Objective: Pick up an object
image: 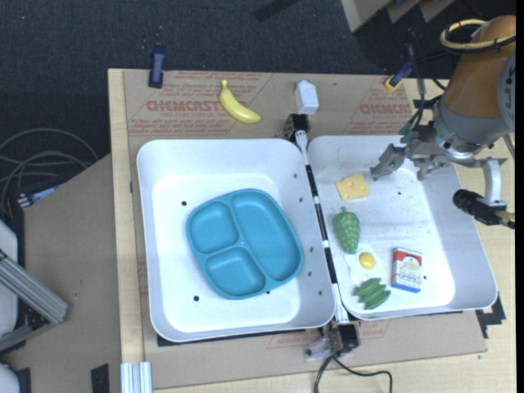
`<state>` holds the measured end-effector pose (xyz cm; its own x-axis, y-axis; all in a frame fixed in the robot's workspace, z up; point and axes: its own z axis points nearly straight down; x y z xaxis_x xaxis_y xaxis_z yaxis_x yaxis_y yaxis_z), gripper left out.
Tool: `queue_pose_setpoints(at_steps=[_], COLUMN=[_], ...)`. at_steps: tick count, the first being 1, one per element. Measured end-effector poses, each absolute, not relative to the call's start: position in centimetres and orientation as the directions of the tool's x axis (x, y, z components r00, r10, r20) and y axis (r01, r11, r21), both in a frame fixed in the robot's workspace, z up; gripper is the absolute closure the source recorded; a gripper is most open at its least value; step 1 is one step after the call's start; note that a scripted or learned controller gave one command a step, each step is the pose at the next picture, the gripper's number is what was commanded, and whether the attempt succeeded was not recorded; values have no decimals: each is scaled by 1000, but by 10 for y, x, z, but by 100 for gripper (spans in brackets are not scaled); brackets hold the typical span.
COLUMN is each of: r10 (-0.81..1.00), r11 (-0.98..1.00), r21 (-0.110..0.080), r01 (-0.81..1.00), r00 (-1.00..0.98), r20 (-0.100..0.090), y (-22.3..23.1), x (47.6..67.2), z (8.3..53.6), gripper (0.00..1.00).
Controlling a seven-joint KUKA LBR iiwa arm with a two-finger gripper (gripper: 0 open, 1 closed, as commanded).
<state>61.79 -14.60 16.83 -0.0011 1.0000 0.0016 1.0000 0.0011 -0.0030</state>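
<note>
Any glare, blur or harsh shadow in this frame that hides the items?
Camera view: even, soft lighting; the white bins are bright, yet the cheese wedge, grapes and blue divided plate stay legible. The gripper looks slightly soft; shadows are faint.

the grey arm (479, 72) reaches in from the far right, its orange band uppermost and its wrist angled down toward the left. the gripper (407, 164) hangs low, its two fingers (385, 164) spread apart with nothing between them.
</note>
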Motion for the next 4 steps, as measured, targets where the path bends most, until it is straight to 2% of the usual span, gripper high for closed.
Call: queue_pose_setpoints(at_steps=[1, 3, 4], r10=[1000, 1000, 1000], r11=[1, -1, 0], r21=[-3, -2, 2], r01=[1000, 1000, 1000], r00=[-1, 1, 0], r20=[2, 1, -1], y=[-92, -93, -98], x=[589, 526, 545], z=[101, 84, 84], gripper=[0, 0, 0])
